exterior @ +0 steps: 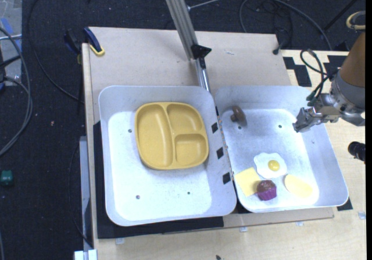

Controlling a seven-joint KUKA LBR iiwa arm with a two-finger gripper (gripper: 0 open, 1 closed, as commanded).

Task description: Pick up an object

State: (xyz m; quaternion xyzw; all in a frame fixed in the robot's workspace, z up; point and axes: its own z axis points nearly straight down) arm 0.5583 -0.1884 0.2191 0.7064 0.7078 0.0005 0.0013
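A: Which thing in the right bin (325, 136) looks easiest to lift?

B: I'd judge the purple toy (267, 189), a rounded lump near the bin's near edge. It looks like light, hard plastic, stiff enough to pinch across its middle, though its curved sides may slip.

A: And its neighbours?

B: The yellow cheese slice (246, 181) touches it on the left, the fried egg (271, 166) lies just beyond it, and a pale yellow oval piece (299, 185) sits just to its right. All three look thin and flat, so fingers would probably skid over them. Crowding is the risk.

A: Anything standing alone?

B: A small brown object (237, 115) at the far left of that bin, well apart from the rest. I can't tell what it is.

A: The gripper (303, 121)?

B: Over the bin's far right part, nothing seen between its fingers; whether they're spread or pinched I cannot tell. The left bin (116, 195) holds a yellow divided plate (172, 135).
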